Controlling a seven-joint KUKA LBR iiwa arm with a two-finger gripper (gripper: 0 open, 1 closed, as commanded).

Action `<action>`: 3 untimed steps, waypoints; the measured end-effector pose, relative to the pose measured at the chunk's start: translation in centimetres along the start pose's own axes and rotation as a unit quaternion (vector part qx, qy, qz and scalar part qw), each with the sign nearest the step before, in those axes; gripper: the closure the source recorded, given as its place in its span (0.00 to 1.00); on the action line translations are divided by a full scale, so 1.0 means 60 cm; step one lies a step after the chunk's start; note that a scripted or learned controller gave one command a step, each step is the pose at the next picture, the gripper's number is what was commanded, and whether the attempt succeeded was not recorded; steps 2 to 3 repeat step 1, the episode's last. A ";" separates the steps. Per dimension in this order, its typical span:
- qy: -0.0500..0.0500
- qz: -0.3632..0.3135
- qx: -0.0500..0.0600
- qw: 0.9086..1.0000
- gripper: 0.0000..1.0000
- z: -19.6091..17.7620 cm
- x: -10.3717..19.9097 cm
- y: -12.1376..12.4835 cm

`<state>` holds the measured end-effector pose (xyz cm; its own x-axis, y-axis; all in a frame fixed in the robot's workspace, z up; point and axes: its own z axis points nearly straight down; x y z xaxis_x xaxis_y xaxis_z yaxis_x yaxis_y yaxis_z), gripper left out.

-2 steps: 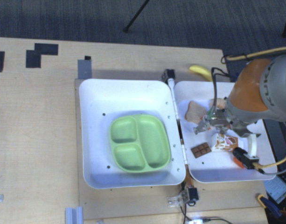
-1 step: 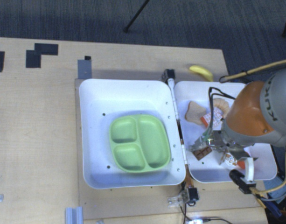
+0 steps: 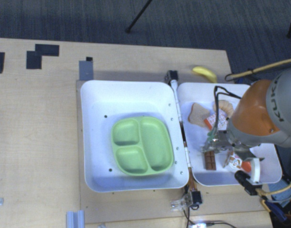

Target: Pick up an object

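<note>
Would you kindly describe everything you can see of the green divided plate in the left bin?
The green plate is pale green, looks like smooth plastic, and has rounded corners and three compartments: two smaller ones on the left, one long one on the right. It lies flat, right side up, slightly turned, on the floor of the left bin. Nothing rests in it.

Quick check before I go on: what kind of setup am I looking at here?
Most likely a robotics lab pick-test bench, not a kitchen: two white bins fixed side by side on a wooden benchtop, toy-like food items and a green divided plate, loose cables, and what looks like a stand leg on carpet.
</note>
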<state>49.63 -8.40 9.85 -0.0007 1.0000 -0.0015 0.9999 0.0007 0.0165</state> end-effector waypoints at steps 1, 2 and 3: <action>0.001 -0.002 0.007 1.000 1.00 -0.144 0.095 -0.012; 0.001 -0.002 0.007 1.000 1.00 -0.144 0.095 -0.012; 0.001 -0.002 0.007 1.000 1.00 -0.144 0.095 -0.012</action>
